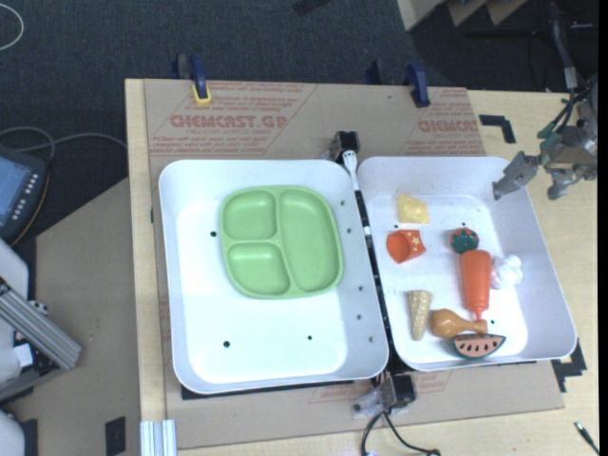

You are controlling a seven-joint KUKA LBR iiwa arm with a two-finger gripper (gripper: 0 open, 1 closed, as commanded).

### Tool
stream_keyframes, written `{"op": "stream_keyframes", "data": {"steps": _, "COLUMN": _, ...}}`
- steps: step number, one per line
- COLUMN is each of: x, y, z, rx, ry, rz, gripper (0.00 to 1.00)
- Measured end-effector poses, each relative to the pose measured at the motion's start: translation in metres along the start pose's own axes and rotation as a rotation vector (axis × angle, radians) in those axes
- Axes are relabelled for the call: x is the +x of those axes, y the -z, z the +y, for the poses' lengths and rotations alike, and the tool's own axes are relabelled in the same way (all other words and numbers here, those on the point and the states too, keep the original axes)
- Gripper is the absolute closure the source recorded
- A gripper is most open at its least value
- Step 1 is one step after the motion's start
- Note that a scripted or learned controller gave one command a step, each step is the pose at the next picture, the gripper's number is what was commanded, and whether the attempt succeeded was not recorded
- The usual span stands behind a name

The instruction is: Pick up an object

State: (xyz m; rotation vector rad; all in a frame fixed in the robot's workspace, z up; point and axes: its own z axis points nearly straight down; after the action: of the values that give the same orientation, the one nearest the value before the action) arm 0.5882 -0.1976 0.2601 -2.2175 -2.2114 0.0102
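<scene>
The gripper (534,180) hangs at the right bin's (541,255) far right corner, partly cut off; its jaws stand wide, gripping nothing. The toy carrot (475,278) lies in that bin beside a white lump (510,272) too blurred to identify.

— What colours lie in your bins?
— A pale green divided plate (282,241) in my white left bin (190,331); an orange carrot (476,280); a red cup (407,246); a yellow cheese wedge (412,209).
</scene>
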Motion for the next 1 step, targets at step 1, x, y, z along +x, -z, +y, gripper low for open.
{"op": "stream_keyframes", "data": {"steps": 1, "x": 0.0005, "y": 0.0071, "z": 0.0022, "rx": -0.013, "ry": 0.003, "rz": -0.003, "gripper": 0.00}}
